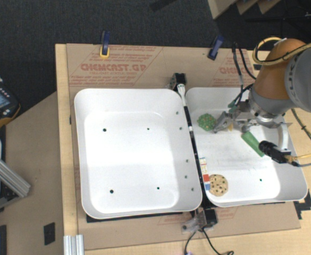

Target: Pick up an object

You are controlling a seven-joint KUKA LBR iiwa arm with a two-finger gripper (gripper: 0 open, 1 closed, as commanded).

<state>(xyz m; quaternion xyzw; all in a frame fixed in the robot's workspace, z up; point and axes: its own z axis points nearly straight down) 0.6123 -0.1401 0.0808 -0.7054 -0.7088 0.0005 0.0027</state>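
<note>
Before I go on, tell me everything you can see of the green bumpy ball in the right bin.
The green ball is small, roundish and bumpy, like soft plastic or rubber, mottled light and dark green. It rests on the floor of the right bin, in its upper left part near the divider between the bins. The tool sits right beside it on its right; whether they touch is unclear. Nothing else lies against it.

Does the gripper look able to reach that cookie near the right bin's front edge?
Probably yes. The cookie lies alone in the right bin, nothing over it, and the gripper hangs in the same bin near the green ball.
</note>
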